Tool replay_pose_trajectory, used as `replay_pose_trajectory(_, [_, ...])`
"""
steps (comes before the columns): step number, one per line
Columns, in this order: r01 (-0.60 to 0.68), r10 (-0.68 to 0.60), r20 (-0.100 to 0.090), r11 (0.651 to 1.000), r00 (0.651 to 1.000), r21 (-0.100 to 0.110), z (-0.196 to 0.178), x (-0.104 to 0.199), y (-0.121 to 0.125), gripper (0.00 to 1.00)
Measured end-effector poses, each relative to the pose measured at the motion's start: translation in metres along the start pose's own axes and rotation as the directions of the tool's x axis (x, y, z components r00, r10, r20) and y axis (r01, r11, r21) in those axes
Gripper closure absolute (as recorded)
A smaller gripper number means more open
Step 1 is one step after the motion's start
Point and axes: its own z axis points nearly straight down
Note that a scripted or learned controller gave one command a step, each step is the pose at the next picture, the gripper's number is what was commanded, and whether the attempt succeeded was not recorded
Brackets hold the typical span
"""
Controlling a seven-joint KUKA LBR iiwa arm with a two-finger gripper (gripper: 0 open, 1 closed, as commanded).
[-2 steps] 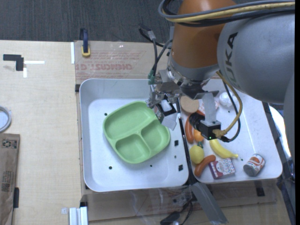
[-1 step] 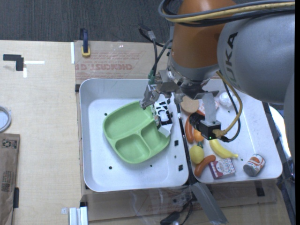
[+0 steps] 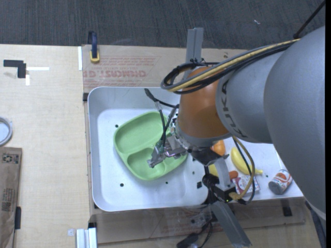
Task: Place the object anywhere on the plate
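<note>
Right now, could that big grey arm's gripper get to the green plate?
Probably yes. The gripper already sits right over the green divided plate in the white bin, low above its nearer compartment, with nothing between them. The banana and can lie off to the side.

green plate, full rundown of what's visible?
The green plate is pale green, looks like matte plastic, with rounded corners and a raised ridge splitting it into compartments. It lies flat and right way up in the white bin, toward the bin's middle. The arm hides its right edge. The tool sits over the lower compartment; whether it touches the plate is unclear. No object is visible lying on the plate's exposed part.
</note>
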Motion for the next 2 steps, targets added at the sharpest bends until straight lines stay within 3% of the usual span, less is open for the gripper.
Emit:
replay_pose_trajectory(1, [-0.112, 0.112, -0.001, 0.994, 0.994, 0.0, 0.006, -0.005, -0.022, 0.0])
replay_pose_trajectory(2, [-0.131, 0.131, 0.001, 0.991, 0.991, 0.0, 0.032, 0.021, 0.019, 0.0])
